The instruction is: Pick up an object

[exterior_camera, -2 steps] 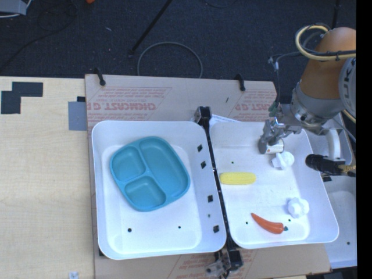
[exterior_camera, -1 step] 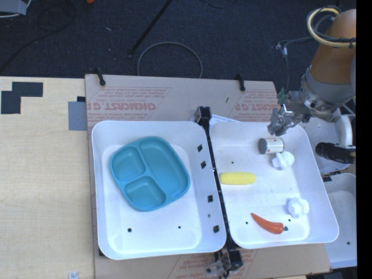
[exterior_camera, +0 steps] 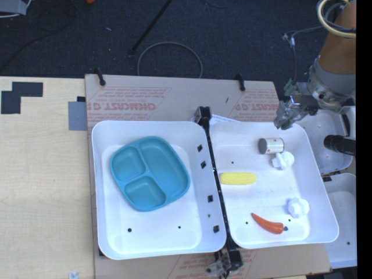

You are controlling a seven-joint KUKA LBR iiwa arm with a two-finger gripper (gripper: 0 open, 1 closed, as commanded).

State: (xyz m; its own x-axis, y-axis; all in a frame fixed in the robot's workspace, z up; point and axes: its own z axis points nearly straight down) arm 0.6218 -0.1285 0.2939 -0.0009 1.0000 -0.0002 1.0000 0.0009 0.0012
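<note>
The right bin (exterior_camera: 314,173) holds a grey cylinder (exterior_camera: 270,145), a yellow corn cob (exterior_camera: 237,179), a red chili pepper (exterior_camera: 268,224) and two small white lumps (exterior_camera: 282,160) (exterior_camera: 297,207). My gripper (exterior_camera: 284,118) hangs at the bin's far right corner, above and right of the grey cylinder and apart from it. Nothing shows between its fingers.
A blue three-compartment plate (exterior_camera: 150,172) lies in the left bin (exterior_camera: 104,214). A black divider (exterior_camera: 210,182) runs between the bins. Brown cardboard (exterior_camera: 151,100) lies behind them, with cables on the dark floor beyond. A black fitting (exterior_camera: 340,143) sticks out at the right.
</note>
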